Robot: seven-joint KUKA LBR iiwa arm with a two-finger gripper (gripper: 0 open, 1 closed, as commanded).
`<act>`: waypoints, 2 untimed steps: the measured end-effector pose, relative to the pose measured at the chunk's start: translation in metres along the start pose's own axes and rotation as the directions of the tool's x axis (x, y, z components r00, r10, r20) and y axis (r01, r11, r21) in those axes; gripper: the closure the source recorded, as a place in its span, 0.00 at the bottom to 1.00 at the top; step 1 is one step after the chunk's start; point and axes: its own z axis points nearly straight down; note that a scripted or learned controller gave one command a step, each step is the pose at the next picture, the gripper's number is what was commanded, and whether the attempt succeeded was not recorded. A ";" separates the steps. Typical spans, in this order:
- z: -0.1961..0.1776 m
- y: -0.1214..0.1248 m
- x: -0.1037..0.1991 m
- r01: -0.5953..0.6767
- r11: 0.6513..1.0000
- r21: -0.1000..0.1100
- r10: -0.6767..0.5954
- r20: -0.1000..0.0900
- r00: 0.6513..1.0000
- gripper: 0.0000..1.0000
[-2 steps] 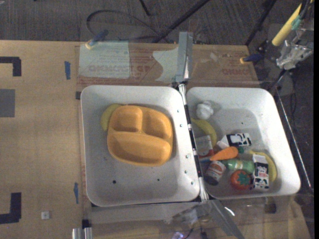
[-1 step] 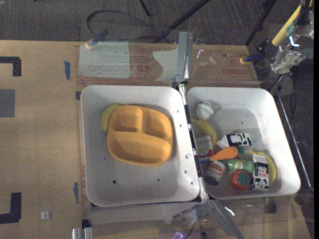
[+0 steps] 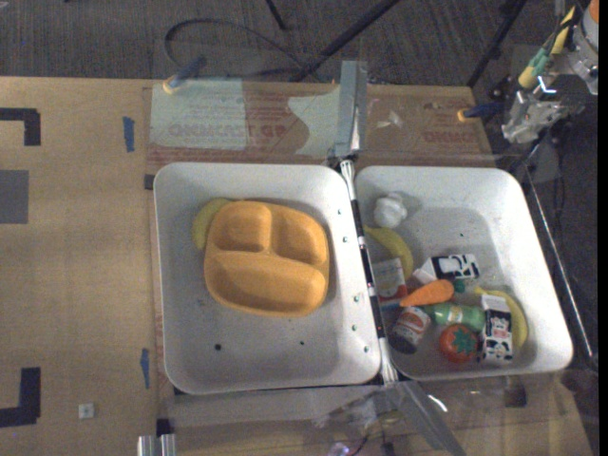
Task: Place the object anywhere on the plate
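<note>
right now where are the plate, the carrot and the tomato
plate (image 3: 267, 257), camera view, centre ridge between its compartments
carrot (image 3: 427, 294), camera view, middle of its orange body
tomato (image 3: 458, 342), camera view, middle of its red top
</note>
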 end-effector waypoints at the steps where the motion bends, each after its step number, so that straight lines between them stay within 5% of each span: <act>1: -0.006 0.001 -0.011 0.146 0.989 -0.005 -0.146 0.004 0.989 1.00; 2: -0.002 0.000 0.012 0.193 0.981 -0.001 -0.193 0.001 0.981 1.00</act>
